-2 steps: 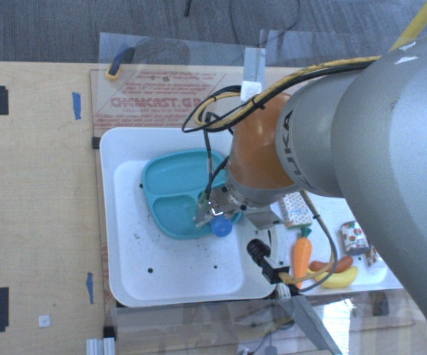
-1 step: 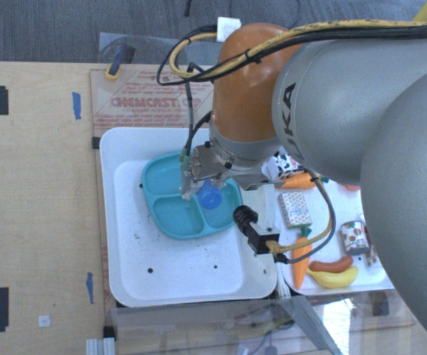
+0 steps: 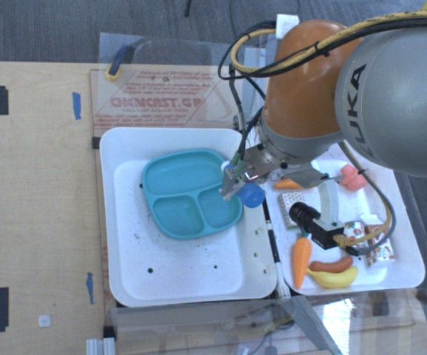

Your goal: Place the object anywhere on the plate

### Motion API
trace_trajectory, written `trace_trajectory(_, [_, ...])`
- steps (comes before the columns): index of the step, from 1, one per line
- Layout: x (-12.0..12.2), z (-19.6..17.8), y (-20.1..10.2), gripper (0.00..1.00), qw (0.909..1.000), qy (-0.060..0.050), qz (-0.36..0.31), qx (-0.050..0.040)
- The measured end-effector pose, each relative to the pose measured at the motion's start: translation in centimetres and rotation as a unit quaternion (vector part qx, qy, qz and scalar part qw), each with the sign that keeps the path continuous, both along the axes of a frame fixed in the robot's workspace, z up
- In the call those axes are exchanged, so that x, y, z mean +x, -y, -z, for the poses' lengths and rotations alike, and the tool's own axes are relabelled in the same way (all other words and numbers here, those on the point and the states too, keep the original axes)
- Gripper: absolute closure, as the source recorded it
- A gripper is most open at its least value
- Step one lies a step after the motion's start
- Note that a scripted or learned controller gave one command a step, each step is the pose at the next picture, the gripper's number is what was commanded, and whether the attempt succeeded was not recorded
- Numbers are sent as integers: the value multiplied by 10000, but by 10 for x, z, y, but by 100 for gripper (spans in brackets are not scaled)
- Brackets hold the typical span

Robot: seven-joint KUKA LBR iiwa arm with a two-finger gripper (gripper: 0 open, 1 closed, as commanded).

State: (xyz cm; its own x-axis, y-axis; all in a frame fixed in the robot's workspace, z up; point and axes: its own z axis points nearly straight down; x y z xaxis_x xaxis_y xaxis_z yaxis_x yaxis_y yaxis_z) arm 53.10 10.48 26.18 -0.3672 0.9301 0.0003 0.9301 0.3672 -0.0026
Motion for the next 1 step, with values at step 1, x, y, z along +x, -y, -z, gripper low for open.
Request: trace_trajectory(1, [18, 23, 48, 100, 9999, 2, 138, 1])
